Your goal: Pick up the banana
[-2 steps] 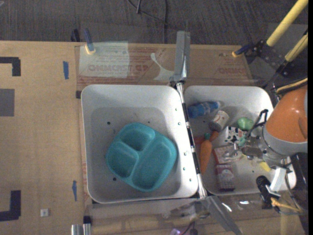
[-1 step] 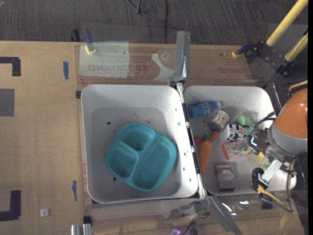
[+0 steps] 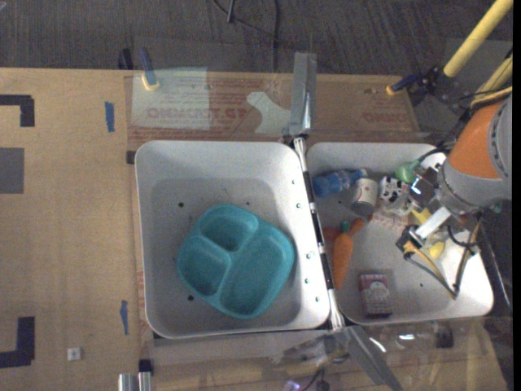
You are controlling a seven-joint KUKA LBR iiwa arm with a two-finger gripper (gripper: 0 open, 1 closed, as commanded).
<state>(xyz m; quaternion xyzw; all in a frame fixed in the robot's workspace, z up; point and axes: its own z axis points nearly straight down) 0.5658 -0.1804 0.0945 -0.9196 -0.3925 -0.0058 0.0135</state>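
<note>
Camera view

Left bin (image 3: pixel 155 218): holds one teal divided plate (image 3: pixel 236 259) with three compartments, lying flat near the middle, nothing in its compartments.

Right bin (image 3: pixel 476 296): crowded. A blue bottle (image 3: pixel 335 181) lies along the far wall; a small white cup (image 3: pixel 366 192) sits just beside it; an orange carrot (image 3: pixel 343 255) lies along the left wall; a small red packet (image 3: pixel 375 292) lies flat near the front wall; a green item (image 3: pixel 405 172) sits at the far right corner.

Banana (image 3: pixel 437 247): in the right bin, right side, a yellow patch mostly covered by the gripper.

Gripper (image 3: pixel 413 247): low over the right bin, directly above the banana; whether it is spread or clamped cannot be told.

Arm (image 3: pixel 480 157): grey with orange band, entering over the right bin's far right corner.

Writing: the print on the red packet is too small to read; the lettering on the cardboard sheet (image 3: pixel 191 104) behind the bins appears reversed and unreadable.

Around: blue tape (image 3: pixel 109 116) strips on the bench.
</note>
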